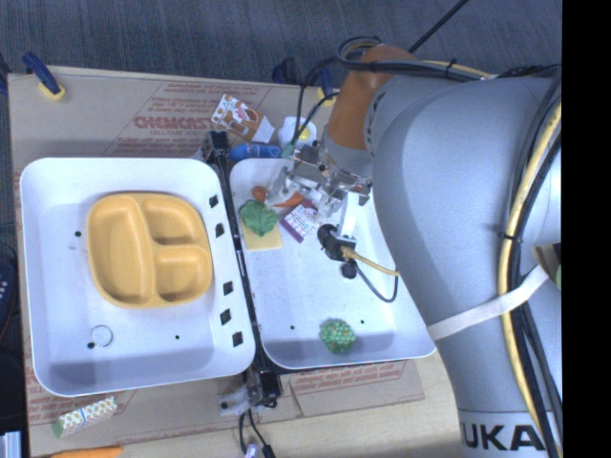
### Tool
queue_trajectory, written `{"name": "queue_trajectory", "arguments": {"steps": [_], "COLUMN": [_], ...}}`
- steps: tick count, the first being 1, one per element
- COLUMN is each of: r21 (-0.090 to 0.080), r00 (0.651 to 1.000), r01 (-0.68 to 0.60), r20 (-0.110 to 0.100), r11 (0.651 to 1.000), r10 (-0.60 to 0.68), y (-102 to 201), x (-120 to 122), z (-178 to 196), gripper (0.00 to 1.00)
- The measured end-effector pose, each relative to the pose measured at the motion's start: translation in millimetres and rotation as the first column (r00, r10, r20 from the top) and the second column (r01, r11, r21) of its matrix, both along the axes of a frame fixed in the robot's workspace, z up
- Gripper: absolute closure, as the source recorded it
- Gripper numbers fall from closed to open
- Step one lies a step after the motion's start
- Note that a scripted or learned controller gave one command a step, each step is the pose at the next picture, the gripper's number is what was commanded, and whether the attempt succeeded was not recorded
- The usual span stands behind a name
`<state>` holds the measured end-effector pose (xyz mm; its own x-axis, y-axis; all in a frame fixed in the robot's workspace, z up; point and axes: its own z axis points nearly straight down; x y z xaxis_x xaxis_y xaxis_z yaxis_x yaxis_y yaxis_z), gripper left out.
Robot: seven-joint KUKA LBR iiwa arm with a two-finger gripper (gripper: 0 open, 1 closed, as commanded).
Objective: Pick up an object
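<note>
**Gripper low in the right bin**

The gripper [304, 181] sits at the far end of the right bin [377, 346], among a small pile: green toy [258, 218], yellow card [267, 238], orange piece [289, 201]. Whether it grips anything, I cannot tell. A green ball [336, 334] lies well nearer the camera. A yellow tray [148, 248] fills the left bin [48, 284].

Grey carpet floor [143, 17] behind cardboard-topped bench [143, 113]

Toys in the right bin [406, 337].
Green leafy toy [258, 218] on yellow square [269, 238]; green ball [336, 334] near the front.
</note>
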<state>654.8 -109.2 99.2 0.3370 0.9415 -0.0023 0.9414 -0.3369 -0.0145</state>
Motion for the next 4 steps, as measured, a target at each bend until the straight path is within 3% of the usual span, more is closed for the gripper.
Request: {"name": "queue_trajectory", "arguments": {"steps": [1,2,3,4], "r21": [-0.001,0.0,0.001,0.001], "r00": [1.0,0.996,0.996,0.996], "r01": [0.024,-0.084,-0.086,-0.086], "r20": [0.009,0.009,0.007,0.006], "r11": [1.0,0.996,0.996,0.996], "r10": [-0.024,0.084,0.086,0.086], "y": [-17,10,10,10], "x": [-50,-67,-67,-67], "z": [-4,-6,4,4], "gripper": [0.0,0.0,1.0,0.0]}}
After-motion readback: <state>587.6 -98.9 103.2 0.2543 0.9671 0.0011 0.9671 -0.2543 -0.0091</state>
